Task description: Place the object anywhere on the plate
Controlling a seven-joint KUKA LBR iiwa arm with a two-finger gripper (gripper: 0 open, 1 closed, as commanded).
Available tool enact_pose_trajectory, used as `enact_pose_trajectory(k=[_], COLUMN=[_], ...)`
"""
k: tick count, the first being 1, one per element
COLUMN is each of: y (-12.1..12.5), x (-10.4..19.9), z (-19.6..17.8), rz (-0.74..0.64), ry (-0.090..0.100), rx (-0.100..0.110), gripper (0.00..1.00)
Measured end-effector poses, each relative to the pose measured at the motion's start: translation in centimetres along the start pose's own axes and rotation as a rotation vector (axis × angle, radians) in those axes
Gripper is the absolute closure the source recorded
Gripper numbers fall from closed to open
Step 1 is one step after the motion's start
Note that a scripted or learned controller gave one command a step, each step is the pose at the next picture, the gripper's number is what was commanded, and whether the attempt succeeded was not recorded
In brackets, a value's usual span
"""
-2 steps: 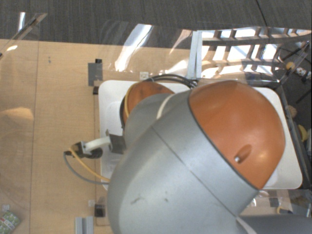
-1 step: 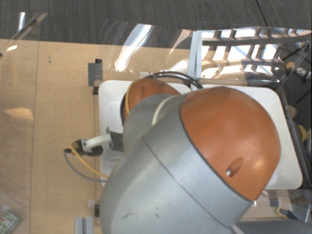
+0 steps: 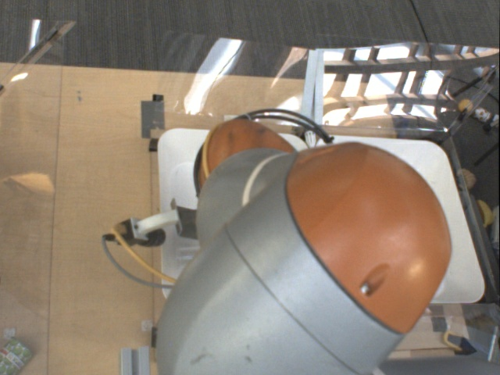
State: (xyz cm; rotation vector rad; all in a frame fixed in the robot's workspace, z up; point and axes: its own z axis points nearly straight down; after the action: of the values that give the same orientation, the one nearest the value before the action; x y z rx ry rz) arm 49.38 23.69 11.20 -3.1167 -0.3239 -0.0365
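The arm (image 3: 312, 287) takes nearly the whole middle and lower part of my view. Its large grey shell rises from the bottom edge, and a big orange dome (image 3: 367, 233) sits on it right of centre. A smaller orange joint (image 3: 242, 143) is behind it, toward the upper left, and a thin black cable (image 3: 277, 116) curves over the top of this joint. Under the arm I see the white bin (image 3: 461, 233). Its bare floor shows along the right side, and a narrow strip of it shows at the left, just beside the grey shell. The gripper is somewhere below the arm, at the left part of the bin, and the arm's own body covers it. So I cannot tell if it is open or closed, or if it has hold of anything. For the same reason I cannot tell where the object or the plate lies, because the arm hides most of the bin. The wooden tabletop (image 3: 78, 178) fills the left side of the frame, with bright streaks of reflected light on it. A small dark metal clamp (image 3: 153, 117) stands on it close to the upper left corner of the bin. At the upper right there is a frame of pale bars (image 3: 391, 73), and dark carpet (image 3: 195, 6) runs along the top.
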Motion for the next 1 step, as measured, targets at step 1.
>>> enact_pose_trajectory(k=[1], y=[0.79], x=[3.22], z=[2.39], rz=[-0.053], ry=[-0.018], rx=[-0.001], gripper=[1.00])
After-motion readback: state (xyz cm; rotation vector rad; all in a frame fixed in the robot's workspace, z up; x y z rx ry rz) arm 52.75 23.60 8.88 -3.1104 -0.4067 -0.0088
